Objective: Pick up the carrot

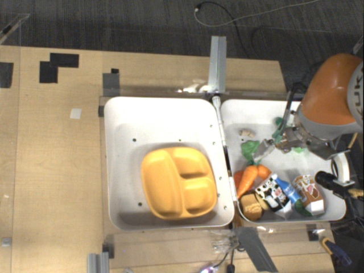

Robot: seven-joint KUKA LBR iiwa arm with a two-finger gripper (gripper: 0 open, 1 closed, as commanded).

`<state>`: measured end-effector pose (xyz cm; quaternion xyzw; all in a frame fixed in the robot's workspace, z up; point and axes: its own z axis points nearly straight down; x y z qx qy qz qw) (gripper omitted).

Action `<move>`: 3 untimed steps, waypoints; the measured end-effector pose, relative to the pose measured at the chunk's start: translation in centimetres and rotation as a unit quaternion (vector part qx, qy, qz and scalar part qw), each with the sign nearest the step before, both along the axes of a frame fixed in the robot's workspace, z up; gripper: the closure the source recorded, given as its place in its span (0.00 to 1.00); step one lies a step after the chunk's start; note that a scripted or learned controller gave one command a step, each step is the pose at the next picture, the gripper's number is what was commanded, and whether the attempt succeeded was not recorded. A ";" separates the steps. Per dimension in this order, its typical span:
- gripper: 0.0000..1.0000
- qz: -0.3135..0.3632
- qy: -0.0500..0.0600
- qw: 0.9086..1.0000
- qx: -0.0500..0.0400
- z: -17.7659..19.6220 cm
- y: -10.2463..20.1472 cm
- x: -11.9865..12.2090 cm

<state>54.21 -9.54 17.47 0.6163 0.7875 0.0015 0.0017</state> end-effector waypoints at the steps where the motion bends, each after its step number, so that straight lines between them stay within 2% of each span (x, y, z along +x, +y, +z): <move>1: 0.00 -0.102 -0.006 0.995 0.001 -8.4 0.5 -0.2; 2: 1.00 -0.101 -0.009 0.995 0.002 -7.2 0.7 0.0; 3: 1.00 -0.182 -0.009 0.983 0.002 -8.4 0.9 -3.1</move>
